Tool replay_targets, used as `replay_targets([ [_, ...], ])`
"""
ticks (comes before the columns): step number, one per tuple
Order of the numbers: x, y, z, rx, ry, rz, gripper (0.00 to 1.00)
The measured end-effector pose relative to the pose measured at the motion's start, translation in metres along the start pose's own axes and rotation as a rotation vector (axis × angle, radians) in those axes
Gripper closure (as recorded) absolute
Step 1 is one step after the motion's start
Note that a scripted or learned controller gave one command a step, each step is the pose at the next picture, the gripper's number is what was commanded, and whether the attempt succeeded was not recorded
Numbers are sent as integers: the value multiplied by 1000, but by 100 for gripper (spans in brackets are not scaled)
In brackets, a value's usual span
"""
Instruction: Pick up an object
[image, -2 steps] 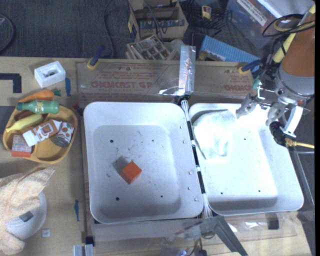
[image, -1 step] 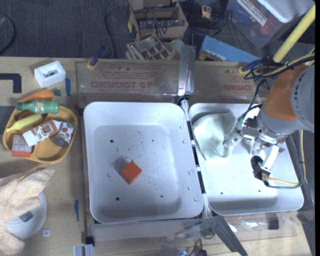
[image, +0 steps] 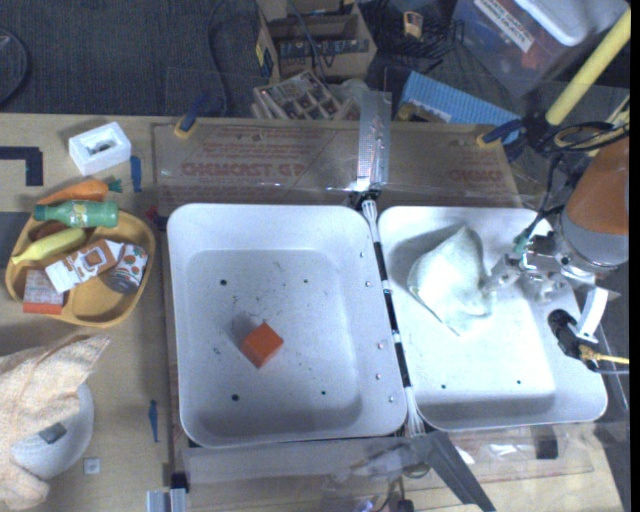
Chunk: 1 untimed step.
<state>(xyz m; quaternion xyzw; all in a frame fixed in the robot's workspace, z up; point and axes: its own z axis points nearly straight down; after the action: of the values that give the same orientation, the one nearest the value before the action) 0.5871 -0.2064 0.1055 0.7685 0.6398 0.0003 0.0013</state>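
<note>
An orange block (image: 263, 344) lies in the left bin (image: 200, 240), a little left of its middle. A crumpled white cloth (image: 450, 278) rests in the right bin (image: 500, 400), in its upper left part. My gripper (image: 497, 283) comes in from the right, low over the right bin, with its tip at the cloth's right edge. The arm's orange band (image: 602, 200) shows above the wrist at the right.
A yellow bowl (image: 100, 310) with a green bottle, a banana and packets stands left of the bins. A beige cloth (image: 45, 400) and a white box (image: 100, 147) lie on the bench at the left. Cables hang by the wrist.
</note>
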Motion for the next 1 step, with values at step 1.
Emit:
replay_targets([
  [1,3,42,-19,1,0,33,0],
])
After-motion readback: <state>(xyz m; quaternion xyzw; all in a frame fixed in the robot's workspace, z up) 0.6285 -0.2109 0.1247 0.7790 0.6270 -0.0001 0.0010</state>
